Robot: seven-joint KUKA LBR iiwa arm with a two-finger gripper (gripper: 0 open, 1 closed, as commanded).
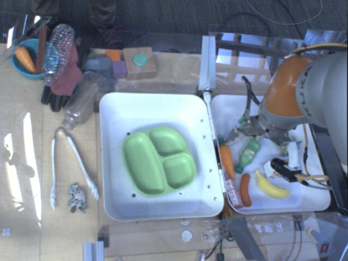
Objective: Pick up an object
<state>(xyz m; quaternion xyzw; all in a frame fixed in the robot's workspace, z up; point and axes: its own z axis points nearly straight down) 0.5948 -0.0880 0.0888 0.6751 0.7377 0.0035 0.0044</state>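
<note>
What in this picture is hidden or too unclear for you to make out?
- Gripper, camera view: it hangs over the right bin just above the green bottle, but the wrist hides whether it is gripping.
- Right bin's far right side: covered by the arm.
- Red item by the bin wall: label too small to read.
- Small spotted object on the bench beside the tongs: too small to identify.

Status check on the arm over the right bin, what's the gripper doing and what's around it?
Gripper low in right bin, just above green bottle; grasp unconfirmed. Carrot, sausage, banana lying close by. Green divided plate in left bin.
</note>
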